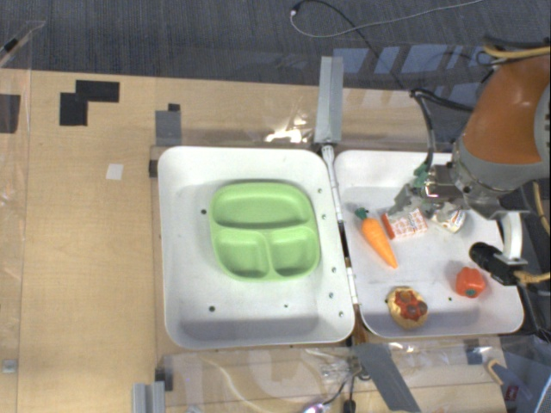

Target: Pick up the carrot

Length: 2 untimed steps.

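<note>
Two white bins sit side by side on the counter [77,256]: the left bin [185,317] and the right bin [362,175]. Taking the carrot [379,240] as the landmark, it is the single carrot here, orange with a small green top, lying loose on the floor of the right bin near that bin's left wall, its thick end toward the top of the view and its tip pointing down and right. Just right of it, touching or nearly so, lies one small packet [406,224] in red and white; its print is too small to read. Below the carrot, near the bin's front edge, sits one round brownish pastry [408,307] with a red middle. Farther right of the carrot and lower lies one red-orange pepper [470,282] with a green stem. Left of the carrot, across the wall between the bins, one green tray [263,231] with three compartments rests in the left bin. The arm [508,119], grey with its orange band, comes in from up and right of the carrot and bends down over the right bin. The pincer [435,198] hangs up and right of the carrot, above the packet; whether it is apart or together I cannot tell.
</note>
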Tool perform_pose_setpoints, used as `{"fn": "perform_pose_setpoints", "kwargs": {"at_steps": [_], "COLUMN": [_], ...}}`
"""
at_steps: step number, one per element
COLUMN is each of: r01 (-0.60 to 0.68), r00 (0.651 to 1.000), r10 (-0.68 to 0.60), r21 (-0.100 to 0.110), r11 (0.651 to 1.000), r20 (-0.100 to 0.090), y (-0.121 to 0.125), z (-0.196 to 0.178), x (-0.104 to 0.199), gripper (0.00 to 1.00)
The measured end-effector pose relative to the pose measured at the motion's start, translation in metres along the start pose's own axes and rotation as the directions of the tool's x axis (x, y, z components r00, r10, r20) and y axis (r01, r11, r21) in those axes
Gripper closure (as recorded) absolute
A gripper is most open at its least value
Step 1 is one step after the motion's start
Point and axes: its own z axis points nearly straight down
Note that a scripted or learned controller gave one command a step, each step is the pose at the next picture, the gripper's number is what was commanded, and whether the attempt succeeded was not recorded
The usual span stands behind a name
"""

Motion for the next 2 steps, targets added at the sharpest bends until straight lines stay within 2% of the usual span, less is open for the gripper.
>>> {"fn": "perform_pose_setpoints", "kwargs": {"at_steps": [1,2], "r01": [0.224,0.09], "r00": [0.975,0.996], "r10": [-0.224,-0.09], "r21": [0.0,-0.02], "r11": [0.975,0.996], "r20": [0.0,0.004], "y": [0.014,0.016], "z": [0.101,0.129], "x": [-0.002,-0.009], "gripper": [0.0,0.0]}}
